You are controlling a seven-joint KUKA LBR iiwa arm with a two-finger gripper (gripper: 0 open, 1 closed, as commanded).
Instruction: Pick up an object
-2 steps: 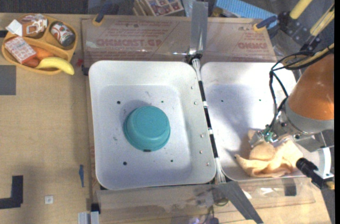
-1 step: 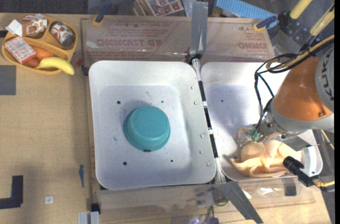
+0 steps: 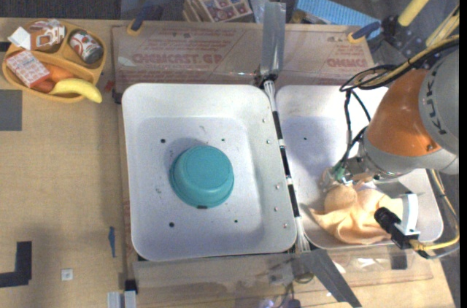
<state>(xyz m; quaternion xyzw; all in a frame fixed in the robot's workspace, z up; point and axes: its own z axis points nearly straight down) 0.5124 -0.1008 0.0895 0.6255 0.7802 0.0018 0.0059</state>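
In the right bin's [image 3: 314, 117] near corner the claw [image 3: 343, 179] hangs low over a tan cloth [image 3: 350, 219], its grip impossible to tell, so nothing looks lifted yet.

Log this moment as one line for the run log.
arm: over right bin | gripper: at cloth | left bin: teal bowl | grasp: unconfirmed

We've 1 fixed cam above the bench [image 3: 58, 175], looking down at a slant, mid-range; left bin [image 3: 146, 109] sits frame centre, right bin [image 3: 306, 109] centre-right, clutter along top.
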